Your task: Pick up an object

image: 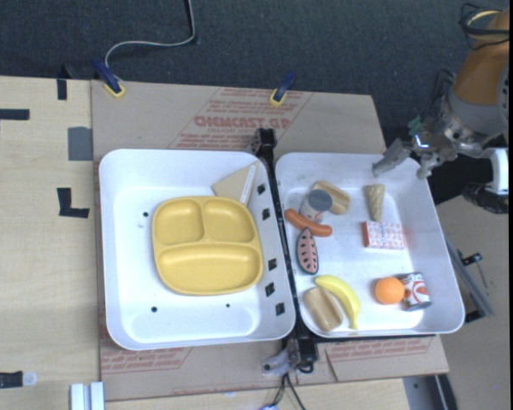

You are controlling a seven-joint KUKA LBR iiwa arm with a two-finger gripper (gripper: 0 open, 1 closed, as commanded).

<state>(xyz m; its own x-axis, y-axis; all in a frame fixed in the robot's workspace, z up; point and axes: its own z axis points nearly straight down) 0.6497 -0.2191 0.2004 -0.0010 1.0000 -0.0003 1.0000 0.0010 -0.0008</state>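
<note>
Grey and orange-banded, the arm reaches in from my right, its two-finger gripper hovering at the upper right corner of the right-hand shallow white bin. I see its fingers spread apart with nothing between them. Candidates for picking lie below it in that bin: a pale cone-shaped wedge nearest, a pink-and-white square packet just under that, a round orange fruit and a yellow banana toward the front. A yellow divided plastic plate sits in the left-hand white bin.
</note>
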